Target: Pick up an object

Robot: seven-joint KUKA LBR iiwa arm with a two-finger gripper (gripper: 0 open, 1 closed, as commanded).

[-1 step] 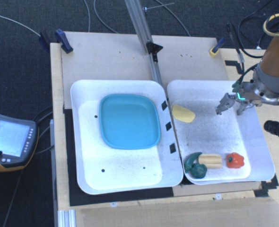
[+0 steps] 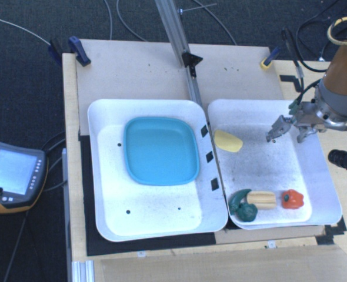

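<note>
The right bin [image 2: 314, 157] holds a yellow wedge-shaped piece [image 2: 228, 141] near its left wall. Along its front edge lie a green object [image 2: 243, 204], a tan cylinder [image 2: 262, 200] and a red pepper-like piece [image 2: 292, 199]. My gripper [image 2: 288, 134] hangs over the back right part of this bin, open, with nothing between its fingers. It is to the right of the yellow piece and well behind the row at the front.
The left bin [image 2: 106, 157] holds a blue square plate [image 2: 162, 150]. A metal pole [image 2: 176, 28] slants up from between the bins at the back. Blue [image 2: 79, 50] and yellow [image 2: 270, 57] clamps sit at the bench's back corners. A handheld pendant [image 2: 12, 175] lies off the bench at left.
</note>
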